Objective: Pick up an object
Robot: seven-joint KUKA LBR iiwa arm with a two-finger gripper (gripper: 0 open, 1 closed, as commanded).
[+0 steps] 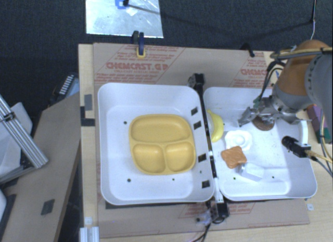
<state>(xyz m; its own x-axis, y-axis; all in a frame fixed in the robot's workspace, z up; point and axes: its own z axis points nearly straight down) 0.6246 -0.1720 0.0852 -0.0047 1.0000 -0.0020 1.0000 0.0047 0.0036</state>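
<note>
Gripper [248, 116] sits at right centre of the frame, over the right bin [302, 186]; jaw state cannot be determined. Toast [233, 156], banana [216, 125] and egg [239, 140] lie just below, ungrasped.

1. The arm [307, 74] is cut off by the right edge, so just its orange band and grey wrist show.
2. The gripper [255, 113] is too small and cluttered to tell how the jaws stand.
3. The brown disc [264, 125] lies partly under the wrist.
4. The banana [216, 125] is partly hidden behind the divider between the bins.
5. The clear object [252, 172] beside the toast [233, 156] is too indistinct to name.
</note>
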